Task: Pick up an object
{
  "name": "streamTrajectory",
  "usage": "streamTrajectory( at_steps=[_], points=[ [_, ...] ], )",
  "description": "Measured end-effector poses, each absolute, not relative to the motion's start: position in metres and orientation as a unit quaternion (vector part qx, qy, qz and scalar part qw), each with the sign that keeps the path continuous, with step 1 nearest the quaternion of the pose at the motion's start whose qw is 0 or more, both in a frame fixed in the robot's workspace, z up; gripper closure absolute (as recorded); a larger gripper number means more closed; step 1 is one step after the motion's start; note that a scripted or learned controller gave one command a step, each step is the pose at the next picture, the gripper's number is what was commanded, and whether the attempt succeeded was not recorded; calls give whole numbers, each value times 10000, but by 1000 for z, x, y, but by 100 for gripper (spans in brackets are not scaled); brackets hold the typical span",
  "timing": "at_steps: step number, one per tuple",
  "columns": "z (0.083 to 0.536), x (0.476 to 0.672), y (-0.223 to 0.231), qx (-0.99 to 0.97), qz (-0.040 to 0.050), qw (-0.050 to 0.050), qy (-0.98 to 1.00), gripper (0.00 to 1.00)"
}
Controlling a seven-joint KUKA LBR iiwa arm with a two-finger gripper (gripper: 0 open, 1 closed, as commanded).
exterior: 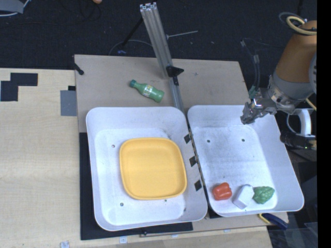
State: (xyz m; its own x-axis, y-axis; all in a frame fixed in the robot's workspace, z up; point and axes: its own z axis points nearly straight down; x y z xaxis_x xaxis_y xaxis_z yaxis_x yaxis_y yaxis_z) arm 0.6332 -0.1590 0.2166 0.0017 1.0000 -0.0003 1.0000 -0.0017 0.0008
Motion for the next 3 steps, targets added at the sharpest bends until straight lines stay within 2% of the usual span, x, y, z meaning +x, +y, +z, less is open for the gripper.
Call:
streamTrajectory(
  at_steps=[1,3],
  points=[
    [222,633,-105,7059,5,-3,7083,100],
    [213,614,-8,7058,0,-9,7085,100]
  ],
)
